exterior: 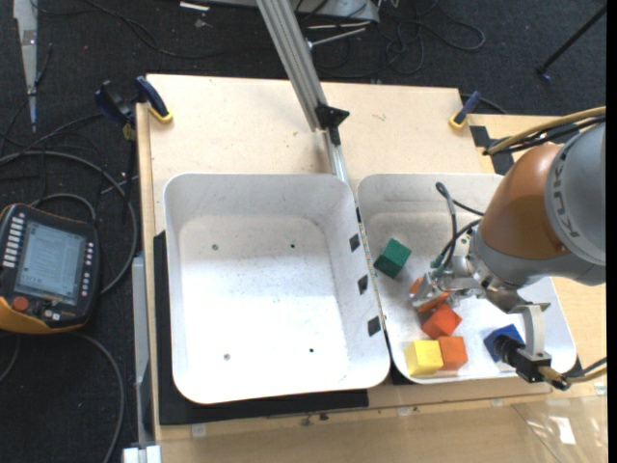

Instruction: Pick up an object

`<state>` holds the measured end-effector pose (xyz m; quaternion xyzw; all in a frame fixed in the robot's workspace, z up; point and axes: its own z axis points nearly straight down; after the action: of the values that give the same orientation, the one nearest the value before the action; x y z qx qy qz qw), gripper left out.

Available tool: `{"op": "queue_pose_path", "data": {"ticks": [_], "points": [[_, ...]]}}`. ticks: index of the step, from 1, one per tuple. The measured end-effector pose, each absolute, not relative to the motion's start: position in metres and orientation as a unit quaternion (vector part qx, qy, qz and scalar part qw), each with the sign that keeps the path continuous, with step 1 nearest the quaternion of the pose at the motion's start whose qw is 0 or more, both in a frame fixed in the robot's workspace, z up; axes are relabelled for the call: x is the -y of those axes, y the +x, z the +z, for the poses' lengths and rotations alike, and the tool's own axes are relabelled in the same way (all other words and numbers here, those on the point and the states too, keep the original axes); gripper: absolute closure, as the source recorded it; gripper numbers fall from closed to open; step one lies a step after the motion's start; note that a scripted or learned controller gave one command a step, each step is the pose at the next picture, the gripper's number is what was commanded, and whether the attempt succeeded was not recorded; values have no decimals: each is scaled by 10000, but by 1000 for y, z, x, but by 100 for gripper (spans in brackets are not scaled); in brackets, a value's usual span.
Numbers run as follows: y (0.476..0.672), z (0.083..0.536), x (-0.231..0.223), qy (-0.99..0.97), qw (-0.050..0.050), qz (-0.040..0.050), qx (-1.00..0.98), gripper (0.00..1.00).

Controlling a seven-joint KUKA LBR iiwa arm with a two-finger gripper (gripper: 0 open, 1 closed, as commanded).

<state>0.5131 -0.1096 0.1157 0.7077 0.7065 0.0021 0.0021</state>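
Note:
The right bin [405,193] holds a green cube [392,258], a red-orange cube [442,321], an orange cube [453,351], a yellow cube [423,357] and a blue piece [503,340] near its right wall. My gripper [433,295] is down in this bin, just above the red-orange cube and right of the green one. Something small and orange shows at its tips, but I cannot tell whether it is a gripper part or an object. The arm's grey and orange wrist [535,230] covers the bin's right side.
The left bin [193,201] lies beside the right one, sharing a raised middle wall. A metal strut [299,56] runs from the back down to that wall. A teach pendant [48,263] lies on the floor at left.

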Motion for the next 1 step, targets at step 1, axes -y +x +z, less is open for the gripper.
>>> {"op": "queue_pose_path", "data": {"ticks": [1], "points": [[490,199,40,7039,11,28,-7103,100]]}}
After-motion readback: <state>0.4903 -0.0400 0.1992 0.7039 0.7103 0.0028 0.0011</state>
